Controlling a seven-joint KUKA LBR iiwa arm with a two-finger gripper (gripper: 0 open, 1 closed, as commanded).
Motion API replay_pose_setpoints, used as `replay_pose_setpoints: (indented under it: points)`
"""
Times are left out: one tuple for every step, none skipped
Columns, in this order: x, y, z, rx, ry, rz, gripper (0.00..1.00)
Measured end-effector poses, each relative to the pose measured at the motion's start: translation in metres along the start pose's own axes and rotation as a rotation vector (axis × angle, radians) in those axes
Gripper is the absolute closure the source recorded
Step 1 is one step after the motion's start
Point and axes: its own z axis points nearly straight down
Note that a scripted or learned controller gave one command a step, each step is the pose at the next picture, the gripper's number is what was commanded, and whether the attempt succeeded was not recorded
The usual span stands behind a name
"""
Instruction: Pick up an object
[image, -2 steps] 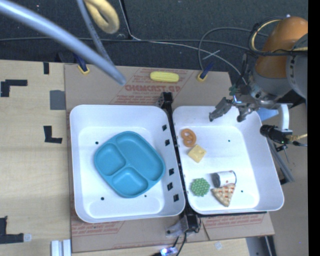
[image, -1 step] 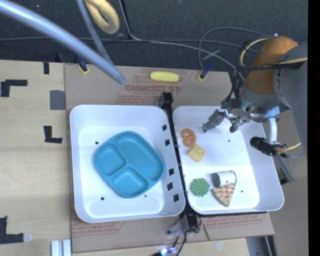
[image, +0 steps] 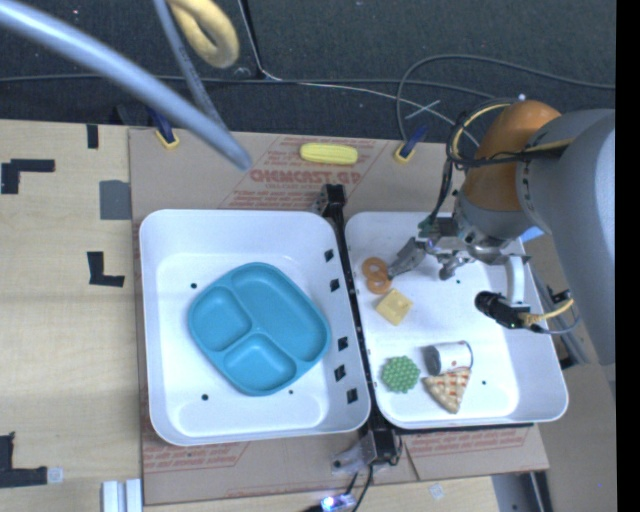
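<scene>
In the right bin (image: 520, 395) lie a small orange ring (image: 375, 273), a pale yellow cheese block (image: 393, 306), a green broccoli-like ball (image: 400, 375), a white and grey can on its side (image: 447, 357) and a pizza slice (image: 449, 388). My gripper (image: 428, 256) hangs low over the bin's upper part, right of the ring and above the cheese block. Its fingers (image: 404, 260) stand open with nothing between them.
The left bin (image: 170, 400) holds a blue divided plate (image: 258, 327). A yellow banana-like toy (image: 328, 154) lies on the cardboard behind the bins. A black divider (image: 345, 290) with clips runs between the bins. Cables loop behind the arm.
</scene>
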Motion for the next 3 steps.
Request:
replay_pose_setpoints:
  points:
    - [0.0, 0.001, 0.021, -0.005, -0.001, 0.0, 0.0]
    - [0.002, 0.002, 0.009, -0.009, 0.0, -0.001, 1.0]
    - [-0.003, -0.006, -0.043, -0.008, -0.001, 0.002, 1.0]
